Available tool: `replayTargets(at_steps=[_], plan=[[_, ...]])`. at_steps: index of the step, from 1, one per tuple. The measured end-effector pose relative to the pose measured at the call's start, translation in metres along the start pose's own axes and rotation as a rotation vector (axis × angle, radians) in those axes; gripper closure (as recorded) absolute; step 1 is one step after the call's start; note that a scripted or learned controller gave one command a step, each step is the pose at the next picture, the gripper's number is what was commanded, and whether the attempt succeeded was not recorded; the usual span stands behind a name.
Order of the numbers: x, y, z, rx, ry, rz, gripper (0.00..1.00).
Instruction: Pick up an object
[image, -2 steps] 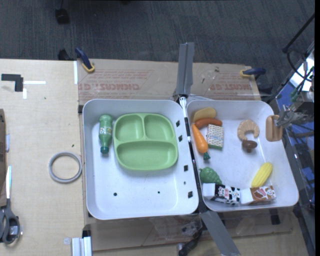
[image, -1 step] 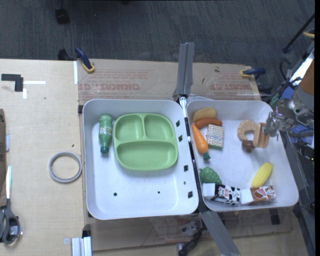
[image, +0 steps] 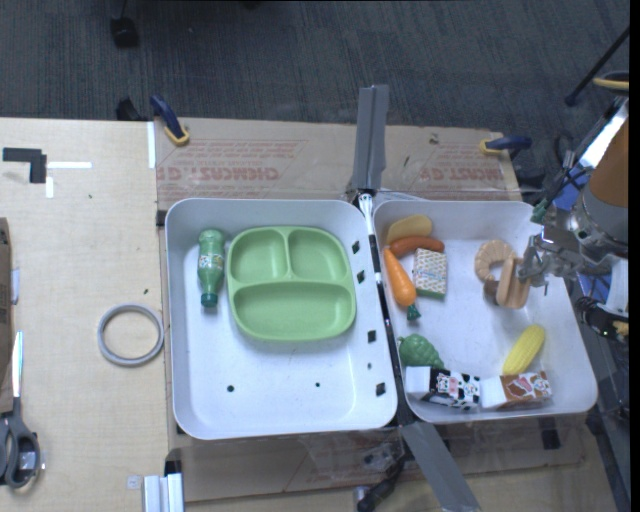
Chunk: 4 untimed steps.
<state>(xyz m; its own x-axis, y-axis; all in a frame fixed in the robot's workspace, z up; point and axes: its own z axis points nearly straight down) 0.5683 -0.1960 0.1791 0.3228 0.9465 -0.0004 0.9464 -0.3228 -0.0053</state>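
My gripper (image: 537, 263) hangs over the right edge of the right bin (image: 470, 320), with the arm coming in from the right. It is just right of a tan wooden block (image: 512, 284) and a beige ring-shaped bagel (image: 491, 258). Whether it touches the block I cannot tell. Also lying in this bin are an orange carrot (image: 400, 280), a red sausage (image: 417, 245), a yellow piece (image: 408, 228), a patterned cracker box (image: 430, 272), a corn cob (image: 524, 349), a broccoli (image: 420, 352), a cow-print carton (image: 455, 388) and a brown carton (image: 525, 387).
The left bin (image: 280, 400) holds a green divided plate (image: 292, 284) and a green bottle (image: 209, 266). A divider wall (image: 372, 290) separates the two bins. On the bench at left lie a grey ring (image: 130, 334) and scissors (image: 18, 440).
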Motion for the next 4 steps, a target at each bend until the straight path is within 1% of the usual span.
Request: replayTargets(at_steps=[1,2,3,4], plan=[[0.071,0.012,-0.045,-0.003,-0.002,-0.227,0.0],[0.009,0.006,0.04,0.0,-0.002,-0.142,0.0],[0.034,-0.015,0.082,-0.014,0.0,-0.012,0.0],[0.066,-0.024,-0.012,-0.002,-0.002,-0.02,0.0]])
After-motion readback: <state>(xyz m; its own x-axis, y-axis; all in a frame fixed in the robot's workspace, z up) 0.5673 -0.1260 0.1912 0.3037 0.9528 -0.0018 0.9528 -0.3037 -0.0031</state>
